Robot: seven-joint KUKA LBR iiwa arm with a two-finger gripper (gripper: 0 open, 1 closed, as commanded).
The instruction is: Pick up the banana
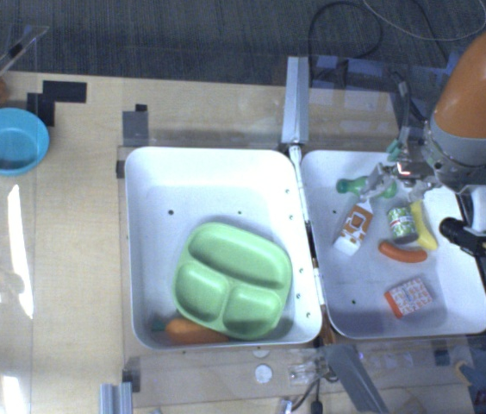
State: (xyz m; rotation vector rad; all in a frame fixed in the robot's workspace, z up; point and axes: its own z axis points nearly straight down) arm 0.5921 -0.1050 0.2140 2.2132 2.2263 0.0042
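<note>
The banana (423,228) is a small yellow piece lying in the right bin (458,317), pressed against the right side of a green can (401,221). My gripper (401,176) hangs over the far part of that bin, just above and a little left of the banana's upper end. I see nothing held in it. The grey arm with its orange band (476,84) comes in from the upper right.
Also in the right bin are a white bottle with an orange label (355,228), a reddish sausage (402,252), a red-and-white box (409,297) and a green item (352,184). The left bin (152,188) holds a green divided plate (233,279) and a carrot (193,331). A blue bowl (9,140) sits far left.
</note>
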